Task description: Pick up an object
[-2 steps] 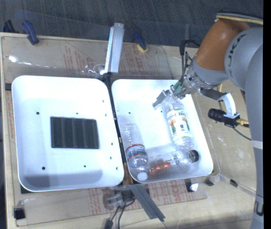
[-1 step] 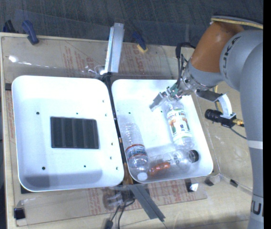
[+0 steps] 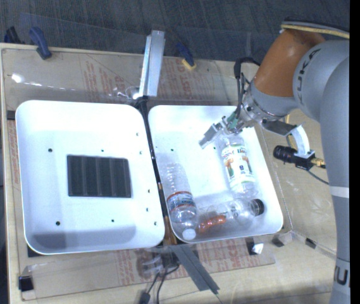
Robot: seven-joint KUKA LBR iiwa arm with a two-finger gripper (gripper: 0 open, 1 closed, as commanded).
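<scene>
A: The pincer (image 3: 221, 130) is low in the right bin (image 3: 186, 122), at its far side.

B: Open?

A: Can't tell. The labelled bottle (image 3: 238, 164) lies just below it, cap end nearest, long axis running toward the near wall.

B: So a short drop should reach it.

Bright, even overhead light washes the two white bins (image 3: 78, 122) nearly to glare, their detail blown out. Shadows are soft and short. The picture is slightly soft and grainy; the dark floor (image 3: 167, 5) stays dim.
</scene>
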